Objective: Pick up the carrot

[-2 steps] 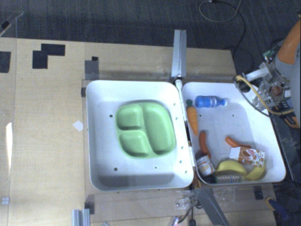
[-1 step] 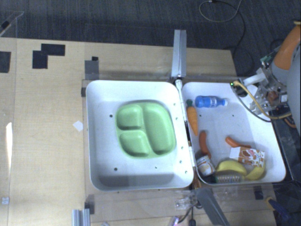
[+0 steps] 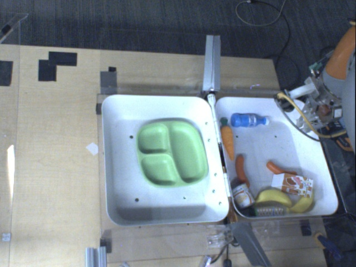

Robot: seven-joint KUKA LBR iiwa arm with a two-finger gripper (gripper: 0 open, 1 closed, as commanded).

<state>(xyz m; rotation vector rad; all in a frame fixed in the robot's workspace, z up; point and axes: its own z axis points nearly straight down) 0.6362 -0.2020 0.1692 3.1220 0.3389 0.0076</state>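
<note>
The carrot [image 3: 227, 142], orange with a small green top, lies lengthwise against the left wall of the right bin [image 3: 311, 149]. My gripper [image 3: 316, 108] hangs over that bin's far right rim, well to the right of the carrot and apart from it. Cables and the wrist crowd around the gripper there.
Sharing the right bin are a blue bottle [image 3: 248, 119] just behind the carrot, two red sausages [image 3: 240, 167] [image 3: 276, 167], a juice carton [image 3: 293, 184], a banana [image 3: 282, 198] and a small can [image 3: 241, 194]. A green divided plate [image 3: 171, 151] sits in the left bin [image 3: 119, 166].
</note>
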